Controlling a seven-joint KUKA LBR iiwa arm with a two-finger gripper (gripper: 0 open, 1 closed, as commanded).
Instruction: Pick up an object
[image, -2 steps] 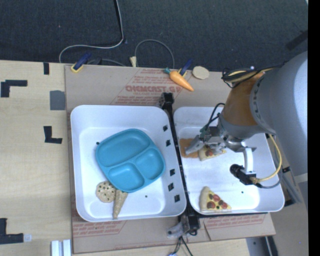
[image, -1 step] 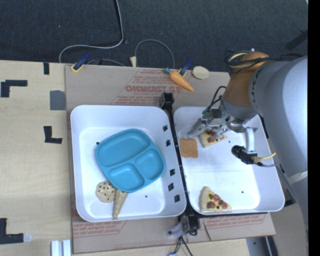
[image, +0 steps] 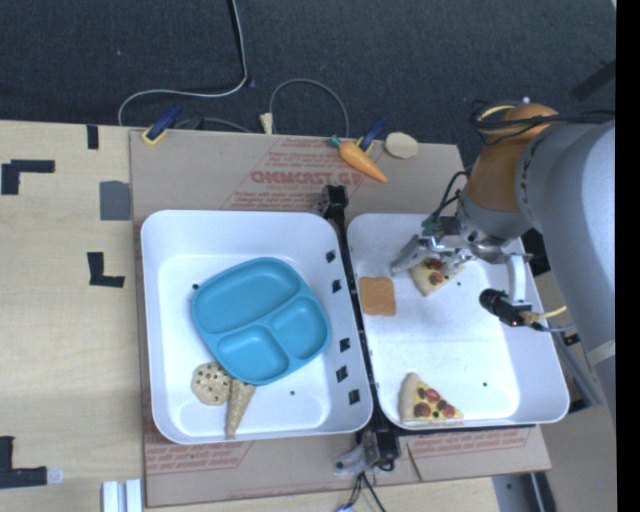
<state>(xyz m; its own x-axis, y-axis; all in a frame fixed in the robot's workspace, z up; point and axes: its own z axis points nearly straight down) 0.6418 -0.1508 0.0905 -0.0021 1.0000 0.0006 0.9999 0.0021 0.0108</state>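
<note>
A small pizza piece (image: 432, 275) lies in the upper part of the right bin (image: 505, 405), and the gripper (image: 436, 255) sits right over it, the metal fingers low on either side; the jaws look to be closing on it, though from this slant I cannot tell whether they are apart or clamped. The piece appears to rest on the bin floor. To do this well, the fingers should straddle the piece squarely, close firmly, then lift straight up. Just to its left lies a toast square (image: 377, 296), near enough to be nudged. A pizza slice (image: 428, 399) sits well apart by the near wall. The left bin (image: 160, 300) holds a blue tray (image: 262, 319), a cookie (image: 210, 383) and a cone (image: 237, 405)
</note>
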